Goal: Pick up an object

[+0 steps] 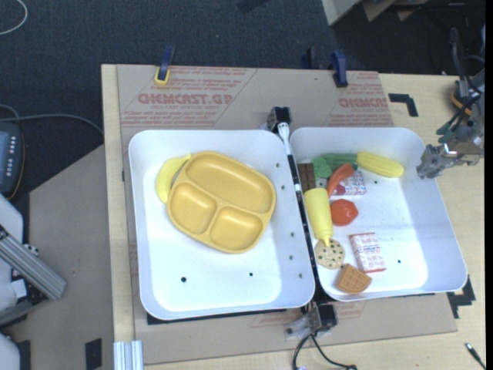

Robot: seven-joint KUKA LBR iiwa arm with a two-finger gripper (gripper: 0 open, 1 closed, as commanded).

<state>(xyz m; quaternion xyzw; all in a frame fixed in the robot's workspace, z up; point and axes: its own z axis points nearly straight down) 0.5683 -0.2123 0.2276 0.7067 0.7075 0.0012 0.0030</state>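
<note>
- Two white bins sit side by side on the bench: the left bin (154, 276) and the right bin (431, 260).
- The left bin holds one yellow divided tray (221, 201), three compartments, tilted, with one yellow banana-like piece (166, 179) tucked beneath its left edge.
- In the right bin, along the left wall: one brown bar (306, 177), one yellow bottle (318, 213), one round speckled cookie (330, 254).
- Next come one green leafy piece (333, 163), one orange-red carrot-like piece (340, 179), one red tomato (343, 212), one waffle-like biscuit (353, 279).
- Then one red-and-white packet (368, 252) and one yellow corn cob (380, 164) near the far wall.
- The gripper (433, 164) hangs at the right bin's far right edge, nothing between its fingers; whether it is released or clenched I cannot tell.
</note>
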